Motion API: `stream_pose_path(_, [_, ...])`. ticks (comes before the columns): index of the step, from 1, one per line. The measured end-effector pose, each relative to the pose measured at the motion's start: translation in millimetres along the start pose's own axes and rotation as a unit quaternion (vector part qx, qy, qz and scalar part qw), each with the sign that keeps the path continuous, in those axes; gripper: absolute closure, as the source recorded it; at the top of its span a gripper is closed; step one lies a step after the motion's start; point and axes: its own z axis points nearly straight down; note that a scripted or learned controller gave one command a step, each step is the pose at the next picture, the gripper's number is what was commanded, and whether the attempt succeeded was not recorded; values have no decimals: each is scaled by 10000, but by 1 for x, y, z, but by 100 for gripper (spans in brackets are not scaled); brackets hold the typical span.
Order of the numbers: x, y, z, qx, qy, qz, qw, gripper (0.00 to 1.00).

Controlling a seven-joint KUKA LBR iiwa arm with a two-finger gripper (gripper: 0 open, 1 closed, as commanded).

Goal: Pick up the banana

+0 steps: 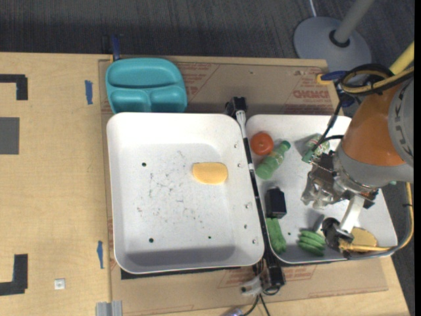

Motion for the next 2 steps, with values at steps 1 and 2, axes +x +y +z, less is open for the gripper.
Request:
stream_pose_path(1, [1,1,-10,-8,0,-7,10000,100])
stream_pose_path(2, [1,1,-20,-14,-1,-17,10000,100])
